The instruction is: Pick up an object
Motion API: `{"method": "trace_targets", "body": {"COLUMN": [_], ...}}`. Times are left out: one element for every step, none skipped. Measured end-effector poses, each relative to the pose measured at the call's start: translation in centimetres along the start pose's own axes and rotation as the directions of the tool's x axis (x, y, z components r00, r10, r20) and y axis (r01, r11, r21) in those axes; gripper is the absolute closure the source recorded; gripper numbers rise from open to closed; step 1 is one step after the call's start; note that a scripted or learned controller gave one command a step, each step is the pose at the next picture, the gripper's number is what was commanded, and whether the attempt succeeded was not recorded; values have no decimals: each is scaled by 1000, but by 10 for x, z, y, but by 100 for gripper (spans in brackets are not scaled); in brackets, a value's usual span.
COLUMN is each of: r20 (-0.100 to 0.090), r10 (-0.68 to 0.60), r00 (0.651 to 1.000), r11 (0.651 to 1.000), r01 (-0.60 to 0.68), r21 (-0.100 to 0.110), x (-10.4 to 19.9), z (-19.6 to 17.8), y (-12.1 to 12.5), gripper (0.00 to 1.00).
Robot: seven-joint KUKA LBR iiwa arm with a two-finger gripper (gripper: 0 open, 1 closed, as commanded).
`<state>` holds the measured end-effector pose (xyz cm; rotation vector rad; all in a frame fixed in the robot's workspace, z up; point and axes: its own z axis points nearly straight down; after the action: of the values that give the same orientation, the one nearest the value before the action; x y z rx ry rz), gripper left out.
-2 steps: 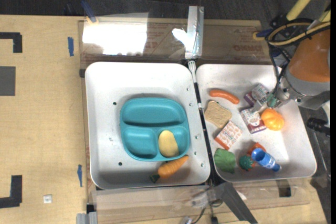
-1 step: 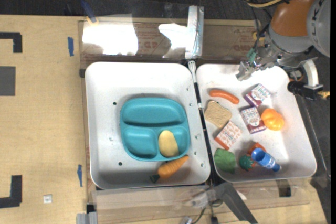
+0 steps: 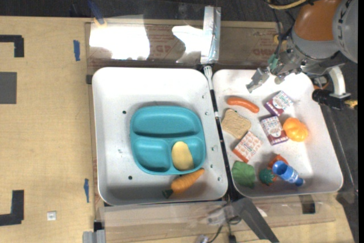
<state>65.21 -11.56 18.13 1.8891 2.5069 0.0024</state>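
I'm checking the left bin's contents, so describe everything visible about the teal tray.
The teal tray is a rounded, glossy, plastic-looking dish with three compartments: one long section across the far side and two smaller ones on the near side. It lies flat, right way up, near the middle of the left bin. A pale yellow potato-like piece sits in its near right compartment; the other compartments look bare. An orange carrot lies on the bin floor against the tray's near edge.

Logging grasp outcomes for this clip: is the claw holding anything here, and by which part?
Nothing is held. The claw hangs over the far corner of the right bin, with bare bin floor beneath it and the sausage lying apart from it.
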Motion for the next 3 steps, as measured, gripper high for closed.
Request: {"method": "trace_targets", "body": {"r20": [1,3,1], "r10": [-88,-87,-33], "r00": [996,996,999], "r11": [996,996,999], "r01": [88,87,33], "r21": [-3,-6,-7], "x": [3,3,62], "z": [91,81,-8], "y": [-13,-12,9], "gripper": [0,100,100]}}
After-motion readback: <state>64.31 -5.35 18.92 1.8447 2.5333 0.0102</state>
